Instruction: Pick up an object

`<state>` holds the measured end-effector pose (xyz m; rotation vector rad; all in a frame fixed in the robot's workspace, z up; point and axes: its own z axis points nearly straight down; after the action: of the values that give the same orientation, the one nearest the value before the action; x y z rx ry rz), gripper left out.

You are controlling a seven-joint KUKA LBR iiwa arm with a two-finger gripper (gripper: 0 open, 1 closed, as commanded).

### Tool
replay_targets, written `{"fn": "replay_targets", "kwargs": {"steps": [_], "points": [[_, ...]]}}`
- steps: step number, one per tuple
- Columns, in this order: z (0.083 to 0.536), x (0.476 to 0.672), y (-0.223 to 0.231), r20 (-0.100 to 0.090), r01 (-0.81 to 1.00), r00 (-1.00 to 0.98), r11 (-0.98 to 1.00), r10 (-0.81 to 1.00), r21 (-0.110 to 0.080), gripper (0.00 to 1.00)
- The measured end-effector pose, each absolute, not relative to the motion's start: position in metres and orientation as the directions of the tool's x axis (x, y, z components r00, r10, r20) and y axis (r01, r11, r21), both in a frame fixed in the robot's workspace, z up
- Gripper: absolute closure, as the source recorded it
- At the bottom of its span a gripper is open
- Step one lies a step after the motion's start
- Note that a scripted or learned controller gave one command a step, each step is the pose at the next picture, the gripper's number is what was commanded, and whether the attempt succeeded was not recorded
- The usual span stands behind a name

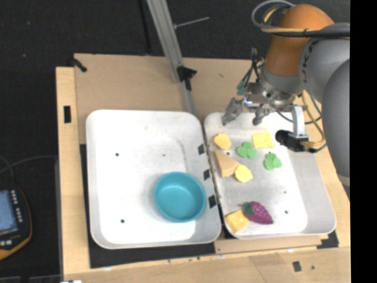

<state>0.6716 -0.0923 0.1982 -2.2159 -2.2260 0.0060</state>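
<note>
The bench [126,81] runs along the bottom edge nearest the viewer, a tan board carrying two white bins side by side. The left bin [132,140] holds a blue bowl [179,196] toward its lower right corner. The right bin [306,187] holds a scatter of small toy foods. The grey arm [339,81], with its orange band, comes in from the right and hangs over the far edge of the right bin. Its gripper [242,115] points down with the two fingers spread apart and nothing between them, just above the bin's upper rim. In the right bin, a tan wedge [224,164] lies by the left wall, a purple grape bunch [258,212] and a yellow block [237,221] sit near the front, a yellow square [263,140] lies toward the back, and two green pieces [247,151] [272,161] rest mid-bin.
</note>
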Motion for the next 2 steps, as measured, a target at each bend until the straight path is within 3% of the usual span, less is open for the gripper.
{"fn": "replay_targets", "kwargs": {"steps": [1, 2], "points": [[0.146, 0.663, -0.101, -0.002, 1.000, 0.001, -0.001, 1.000, -0.005, 0.00], [0.161, 0.666, -0.102, -0.002, 1.000, 0.002, -0.002, 1.000, 0.005, 1.00]]}}
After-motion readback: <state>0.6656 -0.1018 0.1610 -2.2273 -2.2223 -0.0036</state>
